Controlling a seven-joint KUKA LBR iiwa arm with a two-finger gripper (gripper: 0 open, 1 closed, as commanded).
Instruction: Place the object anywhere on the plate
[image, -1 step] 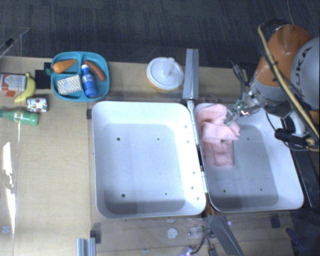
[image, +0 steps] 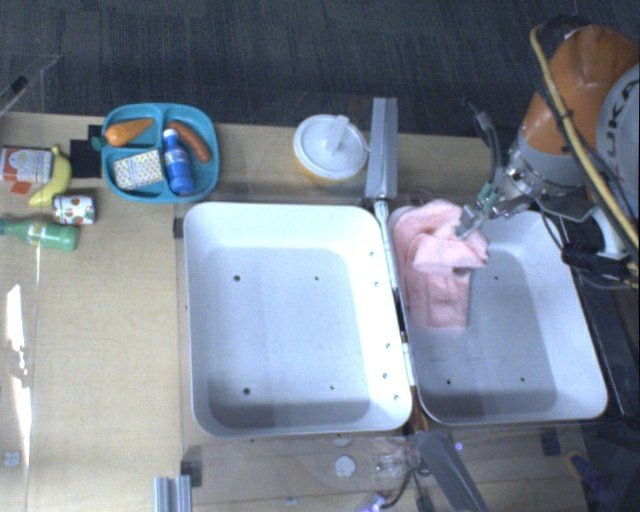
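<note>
The two white bins are lying side by side, nearest: the left bin (image: 290, 320) bare, the right bin (image: 520, 340) holding a pink cloth (image: 437, 268) draped along its left wall. The gripper (image: 478, 222) is pinching the cloth's upper right fold between narrowed fingers, probably for a lift. Farther back, a blue divided plate (image: 160, 150) (already crowded with toy food) is waiting beside a lidded yellow cup (image: 330, 148).
</note>
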